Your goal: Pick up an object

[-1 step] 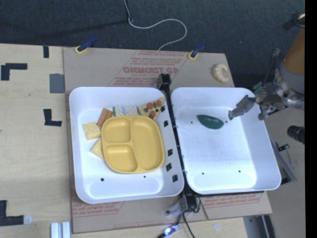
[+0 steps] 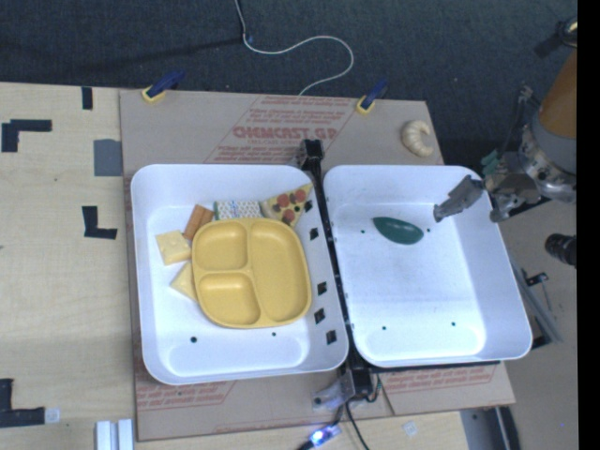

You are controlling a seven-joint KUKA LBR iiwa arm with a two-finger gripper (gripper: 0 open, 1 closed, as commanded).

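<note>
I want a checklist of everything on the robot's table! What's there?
Surface: cardboard sheet under two white bins; left bin, right bin.
Job's things: green object in the right bin; yellow divided plate in the left bin.
Clutter: small flat pieces around the plate.
Gripper: gripper above the right bin's far right corner, apart from the green object.
Cables: white cable behind the bins.
Surroundings: beige lump on the cardboard.

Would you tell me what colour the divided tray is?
Yellow tray, clearest in the camera view.

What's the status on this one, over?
Gripper over right white bin, near far-right corner, nothing held. Dark green oval object lying apart, left of it. Nothing between them.
</note>
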